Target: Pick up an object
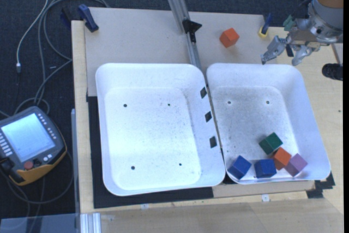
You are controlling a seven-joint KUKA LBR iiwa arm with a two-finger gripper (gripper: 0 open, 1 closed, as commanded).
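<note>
With the claw (284,53) spread open and empty above the right bin's (312,112) far rim, one block is best singled out from the cluster in the near corner, such as the green block (270,143), and approached squarely.

A teach pendant (28,142) lies left of the bench (cables (49,13) trailing), blue clamp (87,17) behind.

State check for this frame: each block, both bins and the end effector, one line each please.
end effector: open, nothing between its fingers, above the right bin's far rim
orange block: on the bench, outside the bins
green block, blue blocks, orange-brown block, purple block: clustered in right bin's near corner
left bin: speckled
</note>
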